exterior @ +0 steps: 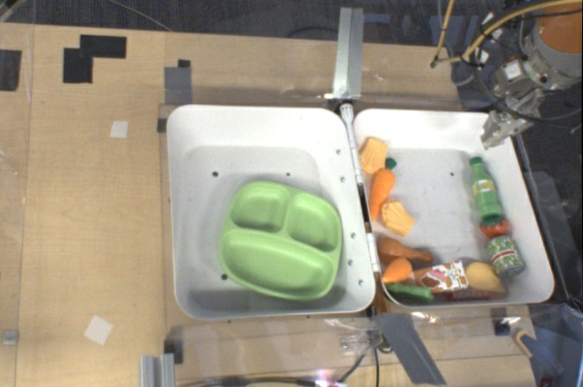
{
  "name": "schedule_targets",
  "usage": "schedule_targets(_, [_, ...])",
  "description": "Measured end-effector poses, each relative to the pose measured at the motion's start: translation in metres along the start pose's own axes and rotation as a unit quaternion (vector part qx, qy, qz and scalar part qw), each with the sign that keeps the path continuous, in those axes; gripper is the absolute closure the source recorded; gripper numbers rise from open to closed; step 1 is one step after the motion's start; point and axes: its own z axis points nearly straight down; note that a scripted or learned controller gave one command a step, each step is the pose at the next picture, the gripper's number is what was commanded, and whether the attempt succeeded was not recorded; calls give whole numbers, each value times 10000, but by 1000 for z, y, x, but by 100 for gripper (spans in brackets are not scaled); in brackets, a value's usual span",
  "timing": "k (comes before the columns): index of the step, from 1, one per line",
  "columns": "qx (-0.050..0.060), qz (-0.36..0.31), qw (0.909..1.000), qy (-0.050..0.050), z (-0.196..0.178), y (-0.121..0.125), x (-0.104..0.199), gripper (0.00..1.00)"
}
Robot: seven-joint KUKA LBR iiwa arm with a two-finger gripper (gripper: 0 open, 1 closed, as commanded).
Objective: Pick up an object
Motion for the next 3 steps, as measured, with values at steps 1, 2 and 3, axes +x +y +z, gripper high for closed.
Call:
schedule_targets(1, [-5, -1419, 9899, -1, 64, 5, -15, 100])
schedule_targets(2, [54, -804, 9967, 19, -30, -10, -75, 100])
schedule_targets(3, [49, -771, 9970, 25, -87, -9, -78, 100])
